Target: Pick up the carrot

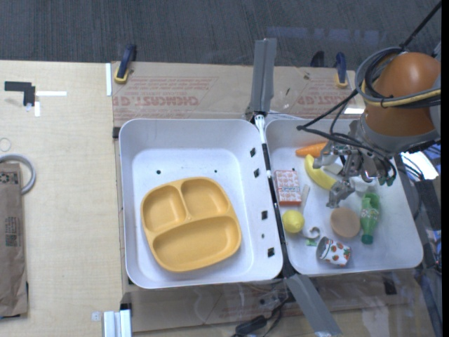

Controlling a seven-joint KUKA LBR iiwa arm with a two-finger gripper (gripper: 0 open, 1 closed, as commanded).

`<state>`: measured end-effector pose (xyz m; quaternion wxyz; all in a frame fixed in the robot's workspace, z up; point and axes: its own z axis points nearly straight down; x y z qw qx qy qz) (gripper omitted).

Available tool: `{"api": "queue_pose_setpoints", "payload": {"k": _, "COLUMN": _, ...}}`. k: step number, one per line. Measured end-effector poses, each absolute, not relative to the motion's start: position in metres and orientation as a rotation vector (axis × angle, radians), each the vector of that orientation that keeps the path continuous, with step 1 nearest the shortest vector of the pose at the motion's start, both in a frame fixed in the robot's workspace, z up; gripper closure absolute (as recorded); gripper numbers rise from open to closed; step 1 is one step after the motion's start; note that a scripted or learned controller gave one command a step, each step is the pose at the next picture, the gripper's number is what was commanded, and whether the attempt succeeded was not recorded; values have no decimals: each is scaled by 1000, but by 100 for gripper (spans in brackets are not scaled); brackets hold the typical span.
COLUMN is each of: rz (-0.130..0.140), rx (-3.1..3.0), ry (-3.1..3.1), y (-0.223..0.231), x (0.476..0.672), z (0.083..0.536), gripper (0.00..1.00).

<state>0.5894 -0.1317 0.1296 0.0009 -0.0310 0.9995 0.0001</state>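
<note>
One carrot (311, 149), 1 banana (319, 175), 1 lemon (292, 221) in rt bin; claw (342, 190) state unclear.

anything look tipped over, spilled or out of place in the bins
Two things in the right bin lie on their sides: the green bottle and the small patterned cup near the front edge. Nothing looks spilled. The yellow divided plate in the left bin sits at an angle to the bin walls.

Yellow tray (191, 223) — banana (319, 175), perhaps lemon (292, 221)
</note>
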Motion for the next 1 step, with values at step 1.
{"api": "queue_pose_setpoints", "payload": {"k": 1, "rz": -2, "rx": -38, "ry": 3133, "y": -167, "x": 650, "z": 181, "gripper": 0}}
